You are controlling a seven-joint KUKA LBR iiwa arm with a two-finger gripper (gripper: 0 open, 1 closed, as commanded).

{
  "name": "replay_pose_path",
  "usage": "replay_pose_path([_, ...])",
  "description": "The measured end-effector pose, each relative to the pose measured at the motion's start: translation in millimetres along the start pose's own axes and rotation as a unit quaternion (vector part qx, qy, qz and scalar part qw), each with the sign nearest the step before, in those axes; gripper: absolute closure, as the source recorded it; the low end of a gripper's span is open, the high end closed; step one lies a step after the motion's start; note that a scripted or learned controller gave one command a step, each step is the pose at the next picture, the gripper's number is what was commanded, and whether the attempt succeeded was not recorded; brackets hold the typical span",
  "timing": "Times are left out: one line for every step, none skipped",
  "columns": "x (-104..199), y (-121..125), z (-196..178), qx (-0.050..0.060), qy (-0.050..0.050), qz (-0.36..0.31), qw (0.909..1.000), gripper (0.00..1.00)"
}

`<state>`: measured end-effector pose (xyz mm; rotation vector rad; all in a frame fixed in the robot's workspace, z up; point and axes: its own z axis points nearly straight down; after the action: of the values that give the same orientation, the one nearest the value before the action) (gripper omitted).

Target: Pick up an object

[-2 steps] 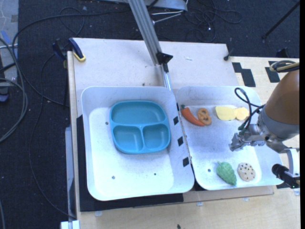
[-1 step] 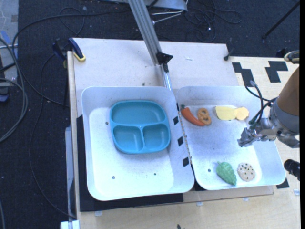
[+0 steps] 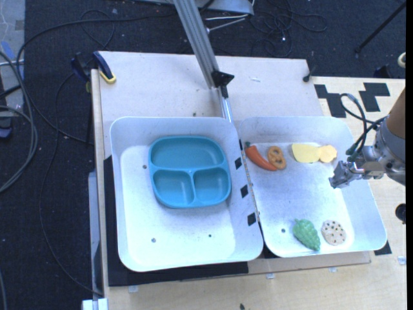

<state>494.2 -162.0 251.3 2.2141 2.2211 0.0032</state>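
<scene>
1. Setup: two shallow white plastic bins side by side on the pale wooden surface (image 3: 161, 82). Left bin (image 3: 135, 237) carries a blue three-compartment plastic tray (image 3: 190, 171), sitting flat nr the bin's centre; prob. meant as a drop-off spot, as nothing lies in it.

2. Right bin (image 3: 303, 199) holds the loose items, i.e. the pick candidates, spread apart so each can be reached w/o bumping a neighbour:
   - orange toy carrot (image 3: 259, 157) at approx. 10 o'clock of the bin, lying on a slant, touching a small brown pretzel-shaped piece (image 3: 277, 155).
   - pale yellow soft lump (image 3: 305, 152) at 12 o'clock, w/ a smaller orange-yellow chip-like piece (image 3: 328, 154) just beside it.
   - green leafy toy vegetable (image 3: 308, 234) and a round speckled cookie (image 3: 333, 232) at 6 o'clock, close together nr the front rim.

3. Grey two-finger gripper (image 3: 341, 175) comes in from 3 o'clock and hangs over the right bin's 3 o'clock side, below the yellow pieces and above the cookie. Nothing is visibly betw. the jaws; whether they are spread or closed, I can't tell, too small & blurred.

4. Judgement: task is early, no item lifted yet. Nearest targets are the chip-like piece and the yellow lump, at 11 o'clock from the gripper.

5. Risk: the flat cookie & chip lie low on the bin floor, so are likely hard to pinch; the carrot/pretzel pair touch, so a grab could take both or shove one away.
</scene>
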Motion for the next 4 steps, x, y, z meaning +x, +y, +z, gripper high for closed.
replay_pose_path([54,29,-2,0.001,0.001,-0.002,1.0,1.0])
replay_pose_path([114,47,0,0.002,0.001,-0.002,1.0,1.0])
replay_pose_path([155,73,6,0.002,0.001,-0.001,1.0,1.0])
replay_pose_path([202,98,2,0.001,0.002,-0.002,1.0,1.0])
